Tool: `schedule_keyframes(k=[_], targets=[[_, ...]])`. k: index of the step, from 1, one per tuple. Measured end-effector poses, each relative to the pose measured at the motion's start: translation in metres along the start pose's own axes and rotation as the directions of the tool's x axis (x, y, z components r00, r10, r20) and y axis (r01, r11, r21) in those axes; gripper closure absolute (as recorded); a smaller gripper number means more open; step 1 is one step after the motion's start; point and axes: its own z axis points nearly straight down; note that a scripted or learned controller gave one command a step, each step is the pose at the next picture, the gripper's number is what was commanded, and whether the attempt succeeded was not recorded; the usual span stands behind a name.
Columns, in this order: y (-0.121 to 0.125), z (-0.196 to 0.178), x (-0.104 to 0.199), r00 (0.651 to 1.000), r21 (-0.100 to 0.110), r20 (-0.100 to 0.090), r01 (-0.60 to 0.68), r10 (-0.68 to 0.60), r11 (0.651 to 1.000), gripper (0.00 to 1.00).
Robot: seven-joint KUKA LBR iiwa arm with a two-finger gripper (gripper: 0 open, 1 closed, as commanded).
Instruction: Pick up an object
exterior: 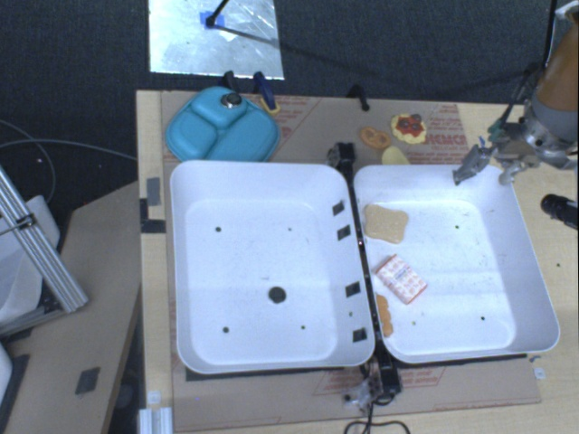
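Note:
The right bin (525, 269) holds a tan bread-like slice (385, 223) near its left wall. A red and white patterned packet (401, 279) lies below the slice, and a small orange piece (384, 316) rests against the wall further down. In the left bin (194, 206) sits a small dark round disc (277, 295). My gripper (488, 168) hangs over the right bin's far right corner, well away from the objects. It is open, with nothing between its two spread fingers.
On the bench behind the bins lie a blue lidded tray (222, 127) and small toy foods: an orange one (374, 136), a red-topped one (409, 127) and a pale yellow one (394, 156). A foil sheet (214, 23) lies further back. Black clips (348, 260) line the shared wall.

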Motion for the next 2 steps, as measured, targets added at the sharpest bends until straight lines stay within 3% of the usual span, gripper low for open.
schedule_keyframes(k=[1, 2], targets=[[-0.024, 0.007, 0.094, 1.0, 0.007, -0.008, 0.014, -0.014, 1.0, 0.0], [-0.133, 0.102, 0.092, 1.0, 0.016, -0.008, -0.002, 0.002, 1.0, 0.0]])
